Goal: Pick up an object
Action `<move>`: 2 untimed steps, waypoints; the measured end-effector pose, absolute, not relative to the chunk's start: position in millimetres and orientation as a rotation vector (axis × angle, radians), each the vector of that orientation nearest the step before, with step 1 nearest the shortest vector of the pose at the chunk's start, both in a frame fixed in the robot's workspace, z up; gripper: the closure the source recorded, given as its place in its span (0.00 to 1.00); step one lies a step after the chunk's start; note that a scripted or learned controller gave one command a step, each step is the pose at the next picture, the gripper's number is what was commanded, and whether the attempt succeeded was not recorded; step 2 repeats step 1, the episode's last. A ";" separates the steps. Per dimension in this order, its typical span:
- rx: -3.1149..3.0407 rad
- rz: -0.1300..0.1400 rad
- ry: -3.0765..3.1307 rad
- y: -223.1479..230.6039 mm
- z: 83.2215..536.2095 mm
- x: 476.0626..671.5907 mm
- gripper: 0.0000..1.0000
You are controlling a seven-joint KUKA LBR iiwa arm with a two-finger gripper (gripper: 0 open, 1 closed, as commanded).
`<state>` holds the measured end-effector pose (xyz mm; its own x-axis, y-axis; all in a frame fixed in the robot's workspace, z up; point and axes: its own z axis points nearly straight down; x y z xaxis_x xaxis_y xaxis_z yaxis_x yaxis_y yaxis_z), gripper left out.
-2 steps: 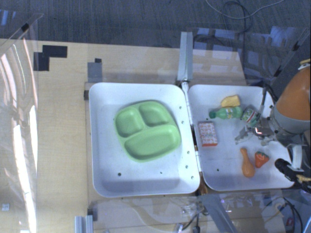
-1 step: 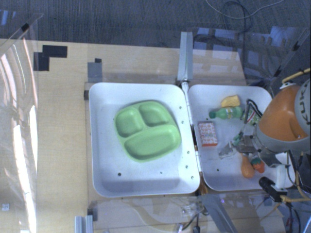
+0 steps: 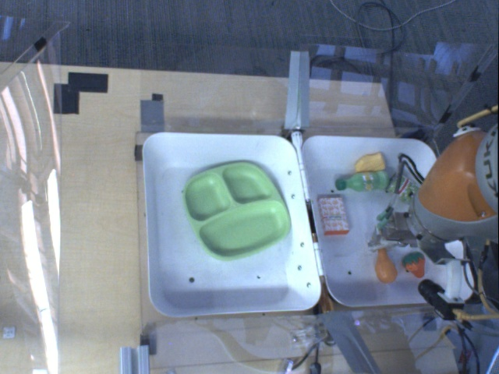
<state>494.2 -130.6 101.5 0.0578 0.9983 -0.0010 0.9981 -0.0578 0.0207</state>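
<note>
— What's in the L bin (image 3: 168, 287)?

— Just a green divided plate (image 3: 236, 209), three compartments, sitting roughly mid-bin, turned a bit askew. Nothing in its compartments.

— And the R bin (image 3: 343, 287)?

— More stuff. Yellow piece (image 3: 371, 163), banana-like, near the far edge. Just in front of it a green bottle (image 3: 363, 181) lying on its side, cap end twd the divider between the bins. Nearer the divider, a small red-and-white box (image 3: 334, 214) lying flat, apart from the rest. Toward the near edge an orange carrot-shaped item (image 3: 384, 269), and just beside it, on its R, a smaller red-orange thing w/ a green top (image 3: 414, 266). Can't tell if those two touch.

— Where's the arm?

— Comes in from the R; the big orange band (image 3: 456, 181) hangs over the R bin's right side. Gripper (image 3: 392, 236) is down low in that bin, right above the carrot-shaped item, near the bottle but not on it.

— Holding anything?

— Can't tell. Fingertips are a dark tangle from here, w/ cables around; open or closed, I can't say. Nothing visibly clamped btw them.
</note>
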 end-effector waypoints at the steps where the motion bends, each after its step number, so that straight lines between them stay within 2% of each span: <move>1: 2.457 0.007 1.954 -46.9 221.8 488.4 1.00; 2: 2.457 0.007 1.954 -46.9 221.8 488.4 1.00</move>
